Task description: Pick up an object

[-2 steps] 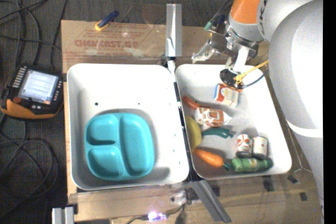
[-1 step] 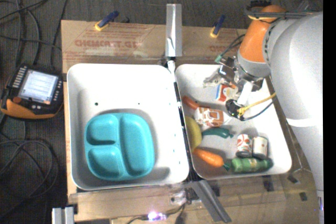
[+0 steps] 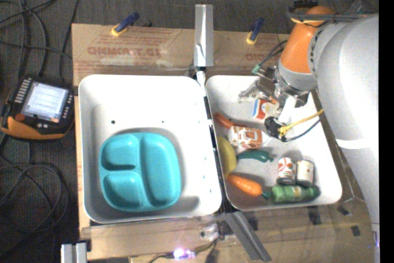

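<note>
The right bin (image 3: 332, 191) holds several small items. Among them are a red, white and blue carton (image 3: 263, 109), a white and red packet (image 3: 245, 137), a yellow banana (image 3: 228, 156) and a dark teal piece (image 3: 256, 156). Nearer the front lie a carrot (image 3: 244, 185), a green bottle (image 3: 293, 194), a red and white can (image 3: 285, 170) and a dark can (image 3: 305, 172). My gripper (image 3: 260, 93) hangs over the far part of this bin, right above the carton. I see nothing held in it.
In the left bin (image 3: 92, 95) lies a teal divided plate (image 3: 141, 169). A metal post (image 3: 203, 34) stands behind the wall between the bins. A yellow cable (image 3: 301, 120) loops off the wrist. The arm's grey body (image 3: 351, 89) covers the right bin's right side.
</note>
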You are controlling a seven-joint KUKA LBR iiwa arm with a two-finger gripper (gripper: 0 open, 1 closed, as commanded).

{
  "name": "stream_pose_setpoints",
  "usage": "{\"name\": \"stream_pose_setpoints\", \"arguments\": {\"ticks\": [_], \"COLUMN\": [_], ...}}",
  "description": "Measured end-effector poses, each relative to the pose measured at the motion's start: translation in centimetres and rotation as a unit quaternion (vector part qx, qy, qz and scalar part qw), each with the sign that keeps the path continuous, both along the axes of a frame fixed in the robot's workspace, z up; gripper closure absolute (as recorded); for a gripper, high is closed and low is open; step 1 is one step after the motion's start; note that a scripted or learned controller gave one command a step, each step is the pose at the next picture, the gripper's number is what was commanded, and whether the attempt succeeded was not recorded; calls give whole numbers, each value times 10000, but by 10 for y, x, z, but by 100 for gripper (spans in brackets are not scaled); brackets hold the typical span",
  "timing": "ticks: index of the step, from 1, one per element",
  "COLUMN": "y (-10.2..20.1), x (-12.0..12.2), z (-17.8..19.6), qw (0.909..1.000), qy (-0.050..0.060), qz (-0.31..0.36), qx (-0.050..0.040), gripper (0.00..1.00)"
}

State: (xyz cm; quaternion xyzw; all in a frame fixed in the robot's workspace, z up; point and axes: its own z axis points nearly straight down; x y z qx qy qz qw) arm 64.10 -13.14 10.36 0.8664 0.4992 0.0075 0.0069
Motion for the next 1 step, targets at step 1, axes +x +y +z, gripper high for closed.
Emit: {"name": "stream_pose_setpoints", "arguments": {"ticks": [1], "y": [1], "x": [-47], "z": [-9], "qw": [9992], "qy": [126], "qz": [-370], "qx": [14], "gripper": [0]}}
